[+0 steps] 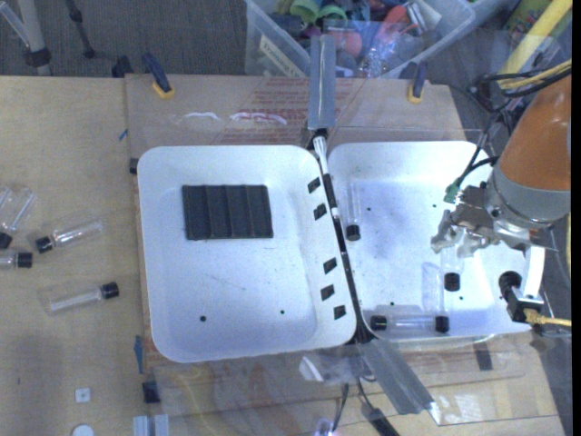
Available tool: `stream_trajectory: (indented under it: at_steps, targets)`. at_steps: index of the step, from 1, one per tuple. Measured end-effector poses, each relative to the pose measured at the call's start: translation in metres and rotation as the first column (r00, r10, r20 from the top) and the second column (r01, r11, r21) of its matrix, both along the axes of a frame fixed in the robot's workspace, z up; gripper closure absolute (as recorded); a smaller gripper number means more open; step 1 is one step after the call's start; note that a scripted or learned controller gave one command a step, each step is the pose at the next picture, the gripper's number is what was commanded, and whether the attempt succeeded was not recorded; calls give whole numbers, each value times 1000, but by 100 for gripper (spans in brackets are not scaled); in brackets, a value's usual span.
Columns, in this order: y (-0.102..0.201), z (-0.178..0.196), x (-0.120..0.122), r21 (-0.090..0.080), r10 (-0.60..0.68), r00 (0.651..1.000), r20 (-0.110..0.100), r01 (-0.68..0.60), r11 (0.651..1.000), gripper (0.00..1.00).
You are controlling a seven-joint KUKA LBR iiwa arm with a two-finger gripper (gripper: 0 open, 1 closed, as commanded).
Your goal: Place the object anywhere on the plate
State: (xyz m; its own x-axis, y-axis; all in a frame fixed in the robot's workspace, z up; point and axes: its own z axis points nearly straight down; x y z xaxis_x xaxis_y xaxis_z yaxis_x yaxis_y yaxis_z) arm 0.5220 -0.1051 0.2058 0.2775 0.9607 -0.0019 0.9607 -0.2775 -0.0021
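Clear plastic capped vial (410,321) lies along the right white bin (390,175)'s near wall, right of the dark ribbed rectangular plate (228,212) in the left bin; further right, the gripper (451,239) hovers, grip state unclear.

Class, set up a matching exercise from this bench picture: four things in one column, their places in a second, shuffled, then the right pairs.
Things:
1. black ridged plate
2. end effector
3. clear vial lying flat
4. bin of colourful items

Places:
A. above the right bin
B. behind the bench
C. in the left bin
D. right bin's near edge

Pairs: 1-C, 2-A, 3-D, 4-B
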Motion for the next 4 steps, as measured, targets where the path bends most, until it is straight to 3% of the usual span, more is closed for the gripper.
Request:
stream_trajectory:
  at_steps: [1, 2, 3, 4]
  targets:
    - [59, 96, 37, 0, -314, 949, 1, 314, 949, 100]
    - [93, 207, 44, -1, -744, 668, 1, 744, 668, 100]
    - [153, 228, -19, 1, -869, 494, 4, 869, 494, 100]
    - [214, 140, -43, 0, -888, 461, 4, 888, 461, 100]
